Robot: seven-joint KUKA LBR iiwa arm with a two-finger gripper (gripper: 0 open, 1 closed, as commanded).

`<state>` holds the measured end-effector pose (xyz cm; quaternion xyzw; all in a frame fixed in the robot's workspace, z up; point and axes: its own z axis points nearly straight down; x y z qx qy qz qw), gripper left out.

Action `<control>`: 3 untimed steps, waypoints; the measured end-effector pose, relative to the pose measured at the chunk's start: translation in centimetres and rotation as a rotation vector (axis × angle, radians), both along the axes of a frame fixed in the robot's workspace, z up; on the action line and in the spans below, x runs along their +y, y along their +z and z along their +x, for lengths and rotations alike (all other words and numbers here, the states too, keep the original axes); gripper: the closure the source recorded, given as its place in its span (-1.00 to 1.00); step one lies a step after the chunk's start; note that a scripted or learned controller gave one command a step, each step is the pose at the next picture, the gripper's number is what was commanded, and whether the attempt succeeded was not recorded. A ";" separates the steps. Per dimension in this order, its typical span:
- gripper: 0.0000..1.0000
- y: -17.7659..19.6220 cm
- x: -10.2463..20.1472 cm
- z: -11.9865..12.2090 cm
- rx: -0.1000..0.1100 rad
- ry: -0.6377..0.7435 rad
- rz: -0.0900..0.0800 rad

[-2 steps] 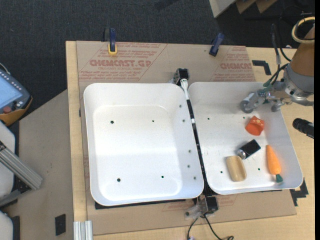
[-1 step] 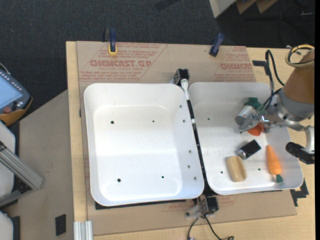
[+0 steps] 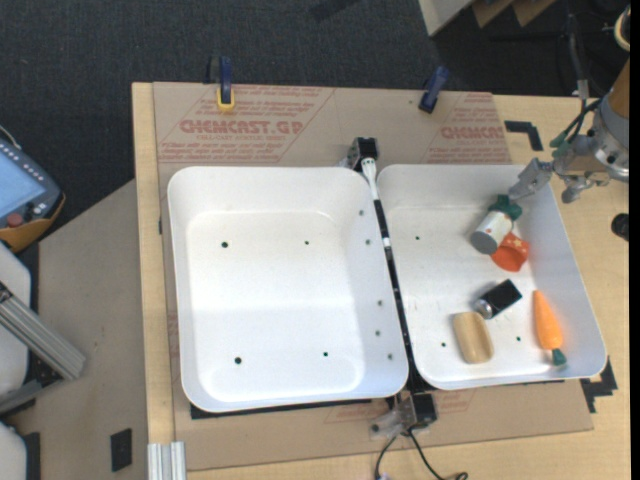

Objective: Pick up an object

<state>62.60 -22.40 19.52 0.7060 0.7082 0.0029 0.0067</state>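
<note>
Tool (image 3: 548, 173) partly cut off, fingers unclear

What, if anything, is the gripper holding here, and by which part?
Nothing. The gripper hangs over the right bin's far right corner, with no object between its fingers; the nearest item, a grey cylinder, lies apart from it.

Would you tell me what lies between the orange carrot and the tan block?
In the camera view, bare white bin floor lies between carrot and tan block.

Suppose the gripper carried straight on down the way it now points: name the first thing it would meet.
Probably the right bin's far-right rim or floor. The gripper hangs above that corner, right of the grey cylinder. Depth is unclear from this slant.
</note>
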 end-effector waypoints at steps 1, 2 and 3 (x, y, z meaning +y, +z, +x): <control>-1.00 12.7 0.0 3.9 -0.005 0.000 -0.002; 1.00 12.9 0.0 3.7 0.007 -0.001 0.000; 1.00 20.8 3.6 4.2 0.003 0.000 0.002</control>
